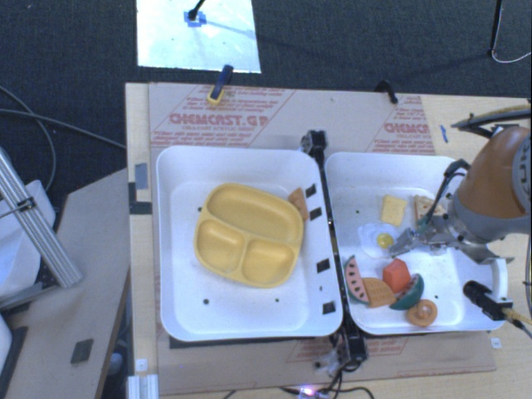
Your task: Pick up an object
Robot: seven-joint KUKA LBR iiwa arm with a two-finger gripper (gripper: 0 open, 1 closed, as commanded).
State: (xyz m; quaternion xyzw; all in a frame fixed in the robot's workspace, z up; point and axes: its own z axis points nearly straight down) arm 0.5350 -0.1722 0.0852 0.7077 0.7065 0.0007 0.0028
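The jaws (407,241) are reaching low into the right bin (349,189) from the right; whether they are parted or closed is not showing, and nothing is visibly held. Smooth plastic toy foods are lying around them: a fried egg (378,239) just beside the tips, a pale yellow square (393,209), a red piece (397,273), a watermelon wedge (354,279). The left bin (179,306) is carrying a glossy yellow divided plate (248,234).
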